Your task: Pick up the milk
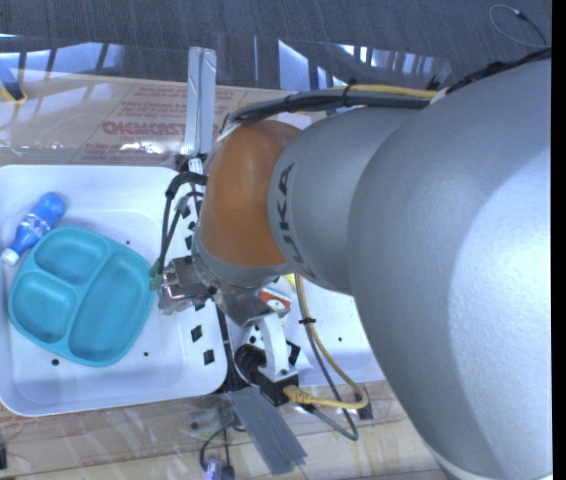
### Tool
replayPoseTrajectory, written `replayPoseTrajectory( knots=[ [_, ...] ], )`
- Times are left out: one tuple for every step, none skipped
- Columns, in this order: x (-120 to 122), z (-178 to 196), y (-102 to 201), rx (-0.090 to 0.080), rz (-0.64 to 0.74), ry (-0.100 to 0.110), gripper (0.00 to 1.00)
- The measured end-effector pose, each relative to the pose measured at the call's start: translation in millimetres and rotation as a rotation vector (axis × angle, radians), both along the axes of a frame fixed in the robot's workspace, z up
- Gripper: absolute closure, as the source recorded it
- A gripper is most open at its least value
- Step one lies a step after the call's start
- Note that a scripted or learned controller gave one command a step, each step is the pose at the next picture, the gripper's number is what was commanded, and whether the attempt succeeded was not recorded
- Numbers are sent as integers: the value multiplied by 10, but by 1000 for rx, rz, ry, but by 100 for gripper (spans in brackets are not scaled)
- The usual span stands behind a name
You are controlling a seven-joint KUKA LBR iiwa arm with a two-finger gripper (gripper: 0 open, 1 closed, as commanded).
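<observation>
Arm: my grey arm (pixel 433 258) is reaching in from the right and is covering most of the right bin (pixel 348 343), with the orange band (pixel 243 193) sitting over the divide between the two bins.
Gripper: my gripper (pixel 185 286) is hanging at the right edge of the left bin, just beside the blue tray; I cannot tell how it is set, because my own wrist is hiding it.
Milk: I am not making out any milk among the things in sight, so I cannot tell where it is lying.
Left bin: the left bin (pixel 83 393) is carrying a blue divided tray (pixel 83 298) near its middle, and a blue bottle (pixel 35 223) is lying tilted at the tray's far left corner, touching it.
Cables: black and yellow cables (pixel 328 383) are looping down near the front edge of the bench (pixel 113 443).
</observation>
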State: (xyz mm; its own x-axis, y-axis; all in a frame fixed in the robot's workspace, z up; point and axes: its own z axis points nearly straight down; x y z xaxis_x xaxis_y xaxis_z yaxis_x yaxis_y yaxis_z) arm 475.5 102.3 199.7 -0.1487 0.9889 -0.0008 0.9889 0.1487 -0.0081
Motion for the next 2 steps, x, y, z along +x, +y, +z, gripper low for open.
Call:
replayPoseTrajectory(
  knots=[
    [-9,-314,499,-3,-371,0,100],
    [4,-104,-515,0,-326,1,100]
  ],
)
